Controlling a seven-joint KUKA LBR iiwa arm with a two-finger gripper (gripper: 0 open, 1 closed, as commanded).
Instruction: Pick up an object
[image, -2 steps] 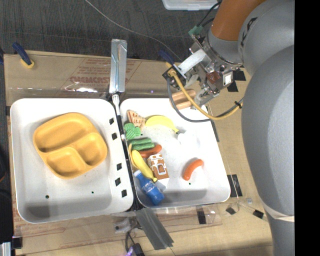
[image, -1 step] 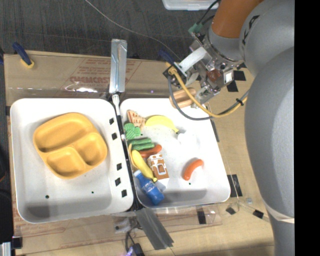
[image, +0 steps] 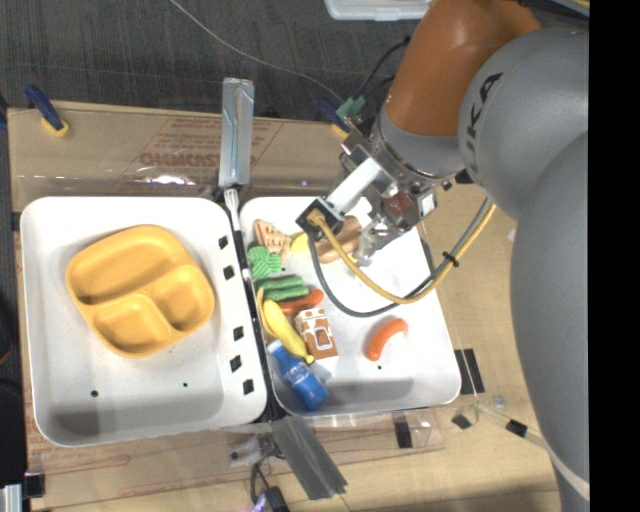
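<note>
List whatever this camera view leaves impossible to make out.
- Tool: whether it grips anything is hidden by the wrist hardware above it.
- Toy pile along the right bin's left wall: pieces overlap, so lower ones are partly covered.
- Arm: cut off by the top edge.

Gripper (image: 352, 238) over far part of shallow white right bin (image: 432, 372). Orange sausage-shaped toy (image: 385, 338) in same bin, nearer camera than gripper. Cluster with blue plastic bottle (image: 300, 382) along bin's left wall, left of gripper. Yellow divided plastic tray (image: 140, 288) in shallow white left bin (image: 50, 400), well left of gripper.
</note>
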